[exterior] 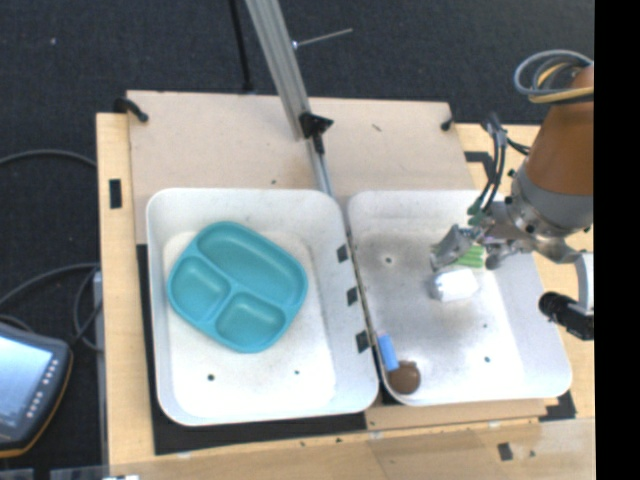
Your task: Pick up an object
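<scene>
While the bench point(120, 268) bore its two white bins side by side, the work stood at the approach-and-grasp step: the arm point(565, 158) had reached in from the right and hung low over the right bin point(520, 363), its orange band above the grey wrist, the wrist tilted down toward the bin's upper middle. Nothing had visibly been lifted, so by my judgement the pick was not yet made.

The left bin point(200, 388) held a teal divided plate point(237, 286), lying flat and well apart from the arm. In the right bin the gripper point(468, 253) sat just above a small white object point(455, 286), with a green object point(472, 259) right at its tip. Whether the fingers were spread or closed, I could not tell; the green piece was close among them, yet a grasp could not be confirmed.

At the right bin's near-left corner lay a brown round object point(405, 376) with a small blue piece point(386, 349) touching it, well clear of the gripper.

The next move probably called for a firm closing on the green or white piece, then a straight lift to prove the hold.
</scene>
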`<action>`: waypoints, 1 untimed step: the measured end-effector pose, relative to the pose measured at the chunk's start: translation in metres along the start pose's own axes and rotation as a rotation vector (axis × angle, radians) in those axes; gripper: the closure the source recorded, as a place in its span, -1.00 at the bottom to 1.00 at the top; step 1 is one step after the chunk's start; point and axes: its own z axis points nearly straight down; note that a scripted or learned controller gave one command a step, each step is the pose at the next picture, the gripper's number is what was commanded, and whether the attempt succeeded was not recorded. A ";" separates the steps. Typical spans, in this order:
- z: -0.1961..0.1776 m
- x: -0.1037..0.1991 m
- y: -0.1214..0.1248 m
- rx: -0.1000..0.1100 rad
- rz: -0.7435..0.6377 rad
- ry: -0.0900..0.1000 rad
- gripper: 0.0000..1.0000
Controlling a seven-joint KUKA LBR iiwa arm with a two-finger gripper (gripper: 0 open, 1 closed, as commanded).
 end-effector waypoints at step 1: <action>0.081 -0.054 -0.004 0.010 -0.001 -0.002 -1.00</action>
